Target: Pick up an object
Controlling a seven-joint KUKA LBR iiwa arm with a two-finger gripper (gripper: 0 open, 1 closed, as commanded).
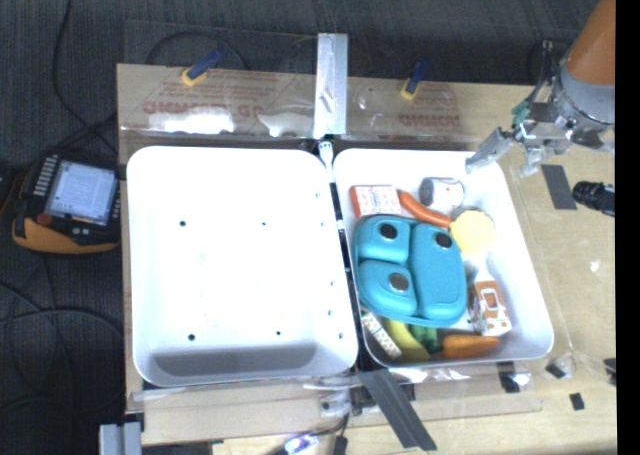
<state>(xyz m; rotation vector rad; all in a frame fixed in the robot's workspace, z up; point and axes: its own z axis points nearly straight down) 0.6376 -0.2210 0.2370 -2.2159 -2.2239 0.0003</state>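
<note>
A pale wooden bench (pixel 585 273) on dark carpet carries two shallow white bins. The left bin (pixel 235 263) is smooth plastic with broad open floor. The right bin (pixel 525 273) is crowded: a glossy blue moulded toy (pixel 412 268) sits mid-bin, a yellow ball (pixel 472 230) near its far right corner. The gripper (pixel 485 156) hovers over that corner's rim, holding nothing; how far it is open I cannot tell.

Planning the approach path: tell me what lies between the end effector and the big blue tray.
In the camera view, a small grey can, an orange carrot and a yellow ball lie between the end effector and the blue tray.
</note>
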